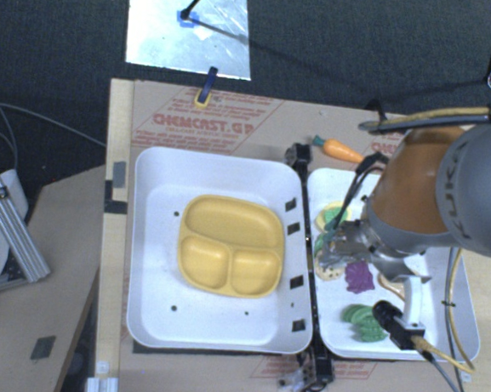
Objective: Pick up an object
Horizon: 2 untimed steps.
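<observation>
In the right white bin (465,325), a purple lumpy toy (359,277) lies mid-floor, no clear long axis. Just left sits a pale speckled piece (329,270) by the divider edge; a green leafy toy (363,321) lies toward the near edge. The grey gripper (336,252) hangs crowded over them; its grip cannot be told. The left bin (146,310) holds a yellow three-compartment plastic tray (229,245).

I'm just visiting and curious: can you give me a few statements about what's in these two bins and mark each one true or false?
1. A yellow divided tray lies in the left bin. True.
2. The arm's gripper is over the left bin. False: it is over the right bin.
3. A purple object lies in the right bin. True.
4. The carrot lies inside the yellow tray. False: it lies on the cardboard beyond the bins.
</observation>
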Available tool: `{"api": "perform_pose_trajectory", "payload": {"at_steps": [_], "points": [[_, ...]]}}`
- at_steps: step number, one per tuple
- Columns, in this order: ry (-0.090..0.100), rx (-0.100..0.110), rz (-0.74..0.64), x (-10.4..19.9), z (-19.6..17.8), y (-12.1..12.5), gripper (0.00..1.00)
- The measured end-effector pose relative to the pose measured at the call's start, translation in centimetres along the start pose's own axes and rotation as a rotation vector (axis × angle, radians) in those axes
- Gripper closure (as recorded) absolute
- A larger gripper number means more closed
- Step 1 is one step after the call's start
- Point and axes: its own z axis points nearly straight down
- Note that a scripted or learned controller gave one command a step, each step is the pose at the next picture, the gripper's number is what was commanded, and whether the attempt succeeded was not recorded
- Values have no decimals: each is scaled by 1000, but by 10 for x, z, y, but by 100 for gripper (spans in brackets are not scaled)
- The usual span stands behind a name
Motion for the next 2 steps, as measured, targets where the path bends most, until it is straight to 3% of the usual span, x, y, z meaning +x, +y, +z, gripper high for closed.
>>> {"api": "perform_pose_trajectory", "payload": {"at_steps": [1, 2], "points": [[-2, 8, 6, 54, -33, -20, 100], [-6, -3, 17, 8, -139, -18, 100]]}}
